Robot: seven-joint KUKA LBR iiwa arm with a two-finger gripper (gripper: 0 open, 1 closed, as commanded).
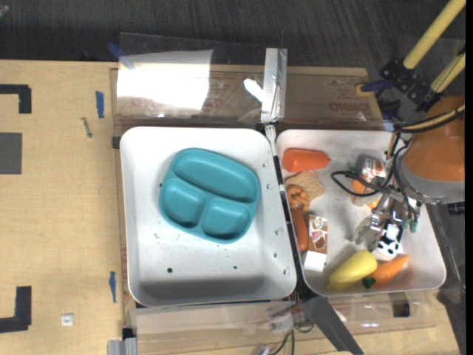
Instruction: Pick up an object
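Observation:
My gripper (378,224) hangs low over the right part of the right bin (432,279), below the arm's orange band (437,154). Right under and beside it lies a small black-and-white toy (388,248). In front of that lie an orange carrot (392,269) and a yellow fruit (352,269). A small silver and orange item (369,170) sits at the back near a black cable. Along the bin's left side lie an orange piece (305,158), a cracker (309,184), a pretzel (297,197), a sausage (299,229), a little carton (318,234) and a white block (315,261).
The left bin (140,265) holds a teal divided plate (210,194). A clear plastic sheet (166,83) and a metal strip (273,83) lie behind the bins. Yellow poles (437,22) stand at the back right.

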